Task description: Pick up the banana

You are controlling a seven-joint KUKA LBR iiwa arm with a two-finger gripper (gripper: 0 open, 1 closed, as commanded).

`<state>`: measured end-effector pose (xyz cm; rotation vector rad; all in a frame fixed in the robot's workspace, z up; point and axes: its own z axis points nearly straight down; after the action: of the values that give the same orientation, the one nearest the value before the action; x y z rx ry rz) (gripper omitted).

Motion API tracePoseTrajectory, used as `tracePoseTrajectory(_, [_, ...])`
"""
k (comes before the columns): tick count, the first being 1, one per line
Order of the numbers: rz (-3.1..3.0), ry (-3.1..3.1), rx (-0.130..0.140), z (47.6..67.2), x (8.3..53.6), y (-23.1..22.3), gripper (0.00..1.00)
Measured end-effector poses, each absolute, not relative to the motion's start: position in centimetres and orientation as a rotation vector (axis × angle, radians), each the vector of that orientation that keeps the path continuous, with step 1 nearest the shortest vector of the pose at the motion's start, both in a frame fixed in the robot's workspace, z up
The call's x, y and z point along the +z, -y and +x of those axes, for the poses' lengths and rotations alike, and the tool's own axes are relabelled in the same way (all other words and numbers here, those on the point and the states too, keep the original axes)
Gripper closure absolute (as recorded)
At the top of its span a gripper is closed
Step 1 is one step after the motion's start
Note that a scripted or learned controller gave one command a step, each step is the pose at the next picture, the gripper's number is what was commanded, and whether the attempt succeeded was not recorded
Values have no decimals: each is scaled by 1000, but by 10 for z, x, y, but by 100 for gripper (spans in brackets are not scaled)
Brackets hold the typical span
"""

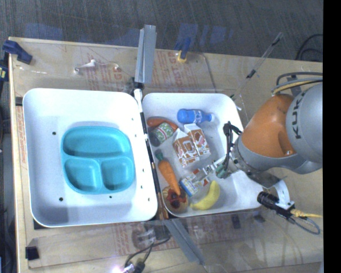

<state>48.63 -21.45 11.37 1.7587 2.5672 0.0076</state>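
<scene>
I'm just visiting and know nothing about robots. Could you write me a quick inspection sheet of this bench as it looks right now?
Surface: wooden bench bearing two white bins; left bin holds a blue divided tray.
Job's things: banana lies near the front edge of the right bin.
Clutter: blue bottle, carrot, two cartons, a can.
Grippers: gripper sits low in the right bin, just above the banana.
Cables: yellow lead at the bench's right side.
Surroundings: dark carpet.

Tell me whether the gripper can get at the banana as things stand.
Probably yes: the banana lies uncovered at the right bin's near edge, just below the gripper, though a small packet crowds its left side.
</scene>
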Motion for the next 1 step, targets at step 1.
tracePoseTrajectory(1, [1504, -2726, 10, 487, 104, 212, 0])
